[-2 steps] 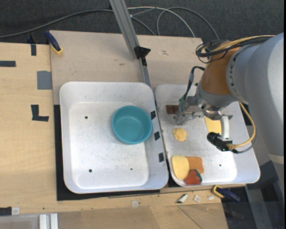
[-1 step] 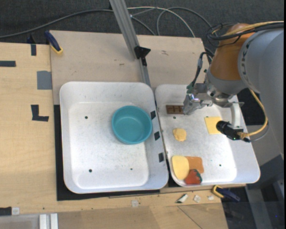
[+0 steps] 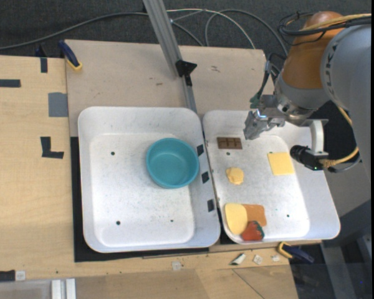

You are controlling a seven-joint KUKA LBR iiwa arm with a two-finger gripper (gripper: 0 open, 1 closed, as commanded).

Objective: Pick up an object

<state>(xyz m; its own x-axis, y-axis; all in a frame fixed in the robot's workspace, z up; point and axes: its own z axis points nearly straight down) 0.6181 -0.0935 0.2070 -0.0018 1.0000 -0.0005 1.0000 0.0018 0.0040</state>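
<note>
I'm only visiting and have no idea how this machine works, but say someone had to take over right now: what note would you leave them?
Pincer: hangs above the far end of the right bin, close to the brown chocolate piece. Nothing is seen between its fingers; whether they are open or shut cannot be told.

Right bin: chocolate piece at the far end, small yellow lump in the middle, flat yellow square toward the arm's side, and a pile at the near end: yellow slice, orange piece, red piece.

Left bin: teal bowl.

Done: nothing picked up yet.

Left: grasp one object and lift it.
</note>
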